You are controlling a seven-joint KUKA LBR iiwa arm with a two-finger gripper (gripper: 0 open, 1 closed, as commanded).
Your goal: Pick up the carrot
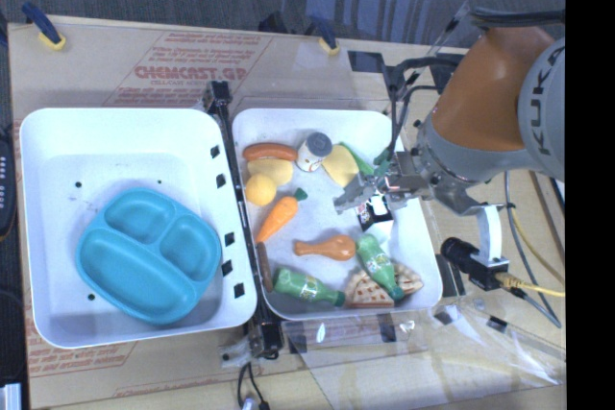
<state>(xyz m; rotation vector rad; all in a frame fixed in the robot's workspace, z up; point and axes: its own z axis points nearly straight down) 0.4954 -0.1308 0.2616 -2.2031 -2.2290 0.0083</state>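
Right bin (pixel 408 250): carrot (pixel 276 217) lies left of hand (pixel 370 195), apart.

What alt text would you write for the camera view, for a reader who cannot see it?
A robot arm's claw hovers over the right white bin of toy food, right of the orange carrot lying near the bin's left wall. The left bin holds a blue divided plate.

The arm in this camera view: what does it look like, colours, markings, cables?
The arm is a bulky rounded body, grey with a broad orange band above the wrist. Dark letters, partly cut off, run down its grey casing at the right. Thin black cables loop along its upper side towards the gripper, a small grey and black metal assembly.
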